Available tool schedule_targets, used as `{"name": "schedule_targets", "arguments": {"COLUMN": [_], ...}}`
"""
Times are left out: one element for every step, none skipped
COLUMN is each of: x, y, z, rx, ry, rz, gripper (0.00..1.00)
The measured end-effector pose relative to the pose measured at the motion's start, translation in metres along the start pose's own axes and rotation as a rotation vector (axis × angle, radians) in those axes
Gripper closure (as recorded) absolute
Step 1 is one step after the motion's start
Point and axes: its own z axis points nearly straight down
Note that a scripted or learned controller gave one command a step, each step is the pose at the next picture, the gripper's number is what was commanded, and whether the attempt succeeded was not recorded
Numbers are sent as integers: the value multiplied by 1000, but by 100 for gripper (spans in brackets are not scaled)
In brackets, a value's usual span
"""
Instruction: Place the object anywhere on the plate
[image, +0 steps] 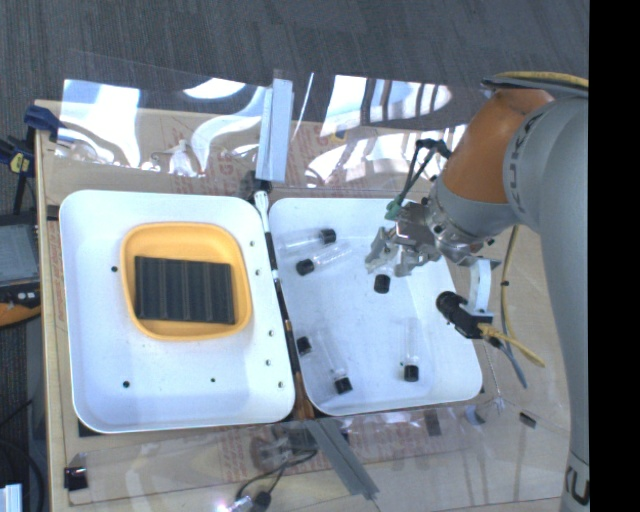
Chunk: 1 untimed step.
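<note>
The claw hangs over the upper part of the right bin, and I cannot tell its state. Clear vials with black caps lie scattered there; one black cap sits just below the claw. The yellow plate rests in the left bin, well apart.

Big rounded grey arm w/ smooth matte shell, enters from the right. Broad orange band wraps it just above the wrist, glossy, w/ a pale highlight on top. Below that, a grey metal wrist flange, then a small silvery two-finger gripper w/ blocky metal parts. Thin dark cable loops off the wrist, greenish bit at its lower end. Black stubby attachment sits under the wrist beside a white bracket; yellow cable trails off it.
</note>
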Motion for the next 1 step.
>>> {"name": "schedule_targets", "arguments": {"x": [55], "y": [-9], "z": [3], "rx": [4], "ry": [0], "rz": [-104], "gripper": [100]}}
